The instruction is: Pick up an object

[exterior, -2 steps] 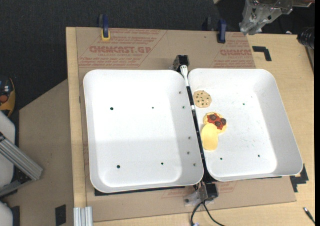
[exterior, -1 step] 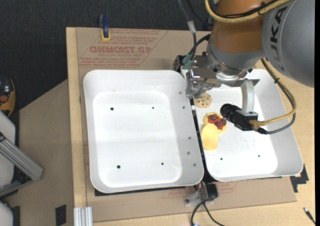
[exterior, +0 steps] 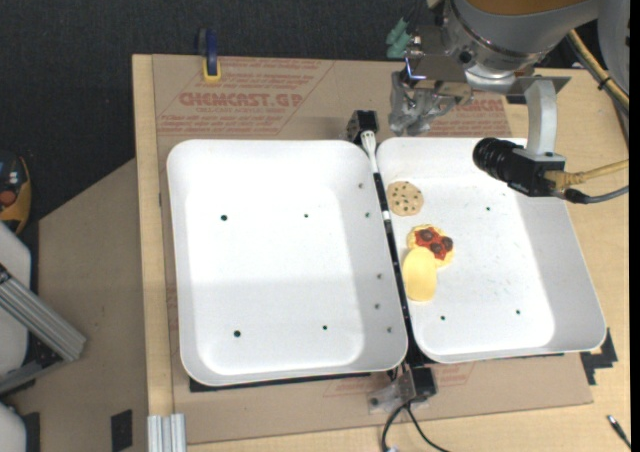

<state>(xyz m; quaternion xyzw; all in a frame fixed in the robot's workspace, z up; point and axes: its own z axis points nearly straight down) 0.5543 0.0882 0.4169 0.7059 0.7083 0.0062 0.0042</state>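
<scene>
Three small items lie near the left wall of the right bin (exterior: 560, 340): a round tan cookie with dark chips (exterior: 404, 198), a yellow piece topped with red and dark spots (exterior: 432, 242), and a plain pale yellow piece (exterior: 420, 277) just below it. My gripper (exterior: 415, 112) hangs above the right bin's far left corner, up and away from the cookie, with nothing seen between its fingers. Whether they are apart or together is not clear from this angle.
The left bin (exterior: 200, 170) sits beside the right one, sharing a black clamped seam (exterior: 385, 230). Both rest on a brown board (exterior: 250, 90) with a blue and yellow clamp (exterior: 209, 52) at its far edge. Metal framing (exterior: 40, 315) stands at the left.
</scene>
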